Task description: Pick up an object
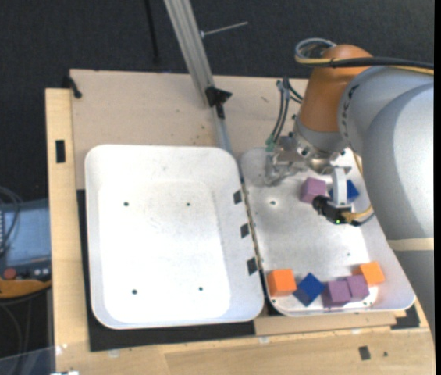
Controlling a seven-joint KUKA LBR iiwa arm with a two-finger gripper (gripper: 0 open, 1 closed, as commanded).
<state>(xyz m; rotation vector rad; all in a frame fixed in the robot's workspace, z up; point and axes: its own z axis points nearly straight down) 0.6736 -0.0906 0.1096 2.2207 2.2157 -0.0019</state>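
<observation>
Target object: a small purple foam cube (pixel 312 189) lies in the far part of the right-hand shallow white plastic bin (pixel 306 244), partly hidden under the wrist of the arm.

End effector: the grey two-finger end effector (pixel 277 166) hangs low over the far left corner of that bin, just beside the purple cube on its left. Nothing shows between its fingers. Whether it is released or clenched cannot be told; the metal parts blur together there.

Step in hand: judged as the reach or descent toward a grasp. No object appears lifted yet.

Next move calls for: lining the end effector up over the cube instead of beside it, then closing on it and lifting straight up. The bin wall is close, so there is little room to shift.

Other objects in the right bin: along the near edge sit an orange block (pixel 282 281), a blue block (pixel 310 288), two purple blocks touching each other (pixel 345 291), and a second orange block (pixel 372 273). All are well apart from the end effector.

Left bin: a larger shallow white bin (pixel 165 233) beside the first.

Desk: a pale wooden desk (pixel 126 100) carries both bins.

Arm: grey with an orange band (pixel 321 100), reaching in from the right.
</observation>
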